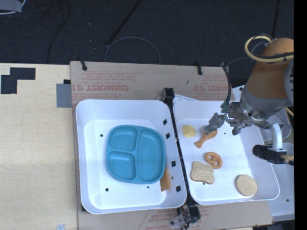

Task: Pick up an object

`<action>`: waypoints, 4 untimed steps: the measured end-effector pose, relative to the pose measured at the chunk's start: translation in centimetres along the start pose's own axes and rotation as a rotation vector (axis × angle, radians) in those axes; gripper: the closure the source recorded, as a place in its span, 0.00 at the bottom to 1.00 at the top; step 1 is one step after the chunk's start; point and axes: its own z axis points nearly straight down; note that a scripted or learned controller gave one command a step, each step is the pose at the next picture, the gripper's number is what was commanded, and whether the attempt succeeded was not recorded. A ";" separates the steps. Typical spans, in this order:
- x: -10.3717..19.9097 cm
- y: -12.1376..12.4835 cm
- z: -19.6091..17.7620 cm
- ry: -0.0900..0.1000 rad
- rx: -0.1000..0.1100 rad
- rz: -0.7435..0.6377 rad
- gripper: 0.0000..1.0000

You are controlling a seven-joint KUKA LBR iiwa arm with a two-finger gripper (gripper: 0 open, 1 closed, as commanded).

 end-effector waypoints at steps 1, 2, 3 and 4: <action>0.0 0.2 -0.6 -0.002 -0.012 -0.001 0.00; -0.5 0.2 3.9 -0.001 -0.005 0.000 0.00; -0.5 0.4 8.3 0.000 -0.005 -0.001 0.00; -0.3 0.4 13.7 0.000 -0.006 0.000 0.00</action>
